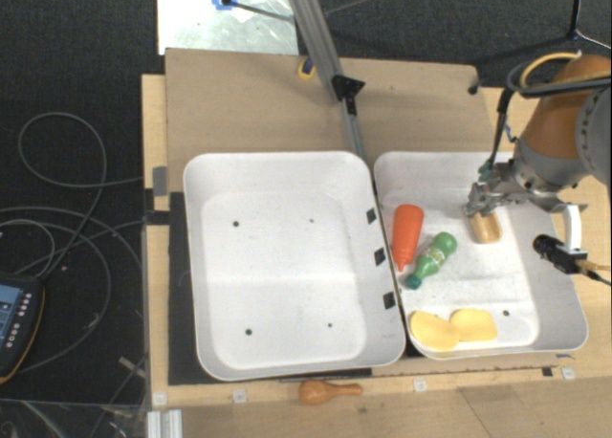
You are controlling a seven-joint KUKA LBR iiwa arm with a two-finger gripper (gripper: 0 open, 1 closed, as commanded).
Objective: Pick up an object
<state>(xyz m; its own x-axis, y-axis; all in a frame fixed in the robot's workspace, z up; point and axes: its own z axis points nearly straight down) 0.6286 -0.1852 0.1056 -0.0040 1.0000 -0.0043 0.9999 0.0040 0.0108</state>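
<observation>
We note the gripper low over the right bin, toward its back half, hanging from the grey arm that enters from the right. Directly beneath the fingertips sits a small tan block; it looks to be touching or just under them, but we cannot see it between the fingers. How wide the jaws stand we cannot tell from this slant; the metal at the tip hides the gap.

Key relation: the tan block lies straight below the gripper, a shade toward the near side of the bin. We judge it the target, since nothing else is as close.

Other candidates in the same bin, all to the gripper's left and nearer the front:
- orange carrot-shaped piece, long axis running back to front, against the bin's left wall.
- green bottle, long axis slanted, its dark cap toward the front left, just beside the carrot piece.
- two yellow pieces at the front wall, touching each other.

The left bin carries nothing we would aim for. We judge a short vertical descent is what the coming move calls for, no sideways travel.
</observation>
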